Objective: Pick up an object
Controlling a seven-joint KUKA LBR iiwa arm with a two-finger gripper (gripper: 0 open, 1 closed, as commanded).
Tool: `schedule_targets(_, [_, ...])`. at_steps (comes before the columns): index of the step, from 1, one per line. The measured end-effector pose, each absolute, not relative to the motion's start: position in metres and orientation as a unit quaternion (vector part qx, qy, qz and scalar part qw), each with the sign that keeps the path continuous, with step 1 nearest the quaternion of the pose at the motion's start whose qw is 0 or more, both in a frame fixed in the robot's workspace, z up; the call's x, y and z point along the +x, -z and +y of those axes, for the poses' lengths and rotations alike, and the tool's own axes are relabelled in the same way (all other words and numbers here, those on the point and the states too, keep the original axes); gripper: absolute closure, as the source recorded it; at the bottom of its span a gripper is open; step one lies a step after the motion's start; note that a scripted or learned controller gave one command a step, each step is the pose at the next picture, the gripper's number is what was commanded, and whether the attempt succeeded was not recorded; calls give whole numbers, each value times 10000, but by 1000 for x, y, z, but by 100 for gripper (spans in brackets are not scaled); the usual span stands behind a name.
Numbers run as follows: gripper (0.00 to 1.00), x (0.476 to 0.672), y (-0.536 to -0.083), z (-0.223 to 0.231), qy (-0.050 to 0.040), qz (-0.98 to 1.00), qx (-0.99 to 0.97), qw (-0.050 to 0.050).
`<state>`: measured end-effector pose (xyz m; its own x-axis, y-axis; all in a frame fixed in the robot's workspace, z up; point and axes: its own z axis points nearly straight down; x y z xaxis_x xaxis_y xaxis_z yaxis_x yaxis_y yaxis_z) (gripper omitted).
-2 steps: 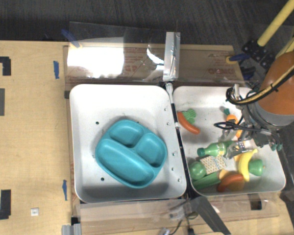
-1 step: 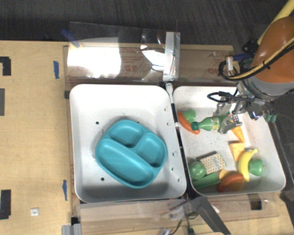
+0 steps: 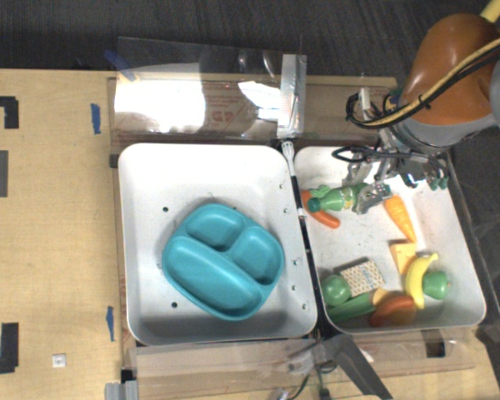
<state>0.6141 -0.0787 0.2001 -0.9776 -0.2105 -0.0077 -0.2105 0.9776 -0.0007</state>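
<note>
Two white bins on the bench: left bin (image 3: 142, 182), right bin (image 3: 467, 265), side by side, touching along the middle.

One teal plate (image 3: 225, 261) in left bin, three compartments, lying flat near the centre, slightly toward the near side.

One gripper (image 3: 369, 187) on grey arm (image 3: 450, 90) with orange band, reaching in from the right, low over the far-left part of right bin. Claw state: cannot tell, too cluttered and blurred at the tip. Nothing visibly grasped.

Ten toy foods counted in right bin, some overlap so count is approximate:
- One green vegetable (image 3: 329, 198) with yellow tip, far-left corner, just left of gripper, touching or nearly so.
- Two carrots: small carrot (image 3: 324, 218) just near of the green vegetable, along the left wall; big carrot (image 3: 400, 215) just right of gripper, pointing toward the near side.
- One yellow wedge (image 3: 402, 255) near of big carrot.
- One banana (image 3: 417, 275) on the right, touching the wedge.
- One green ball (image 3: 437, 285) just right of banana.
- One speckled cracker (image 3: 360, 277) mid bin, tilted.
- One green lime (image 3: 334, 290) left of cracker, by the left wall.
- One cucumber (image 3: 356, 308) at the near edge, under cracker.
- One tomato (image 3: 393, 307) near edge, between cucumber and banana.

Far group of three items by gripper, near group of seven well apart from it.

One clear sheet (image 3: 200, 98) behind the bins, on the far side.
</note>
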Motion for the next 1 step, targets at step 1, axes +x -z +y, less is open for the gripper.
schedule_targets(1, [100, 669, -272, -104, 15, 9892, -1464, 76])
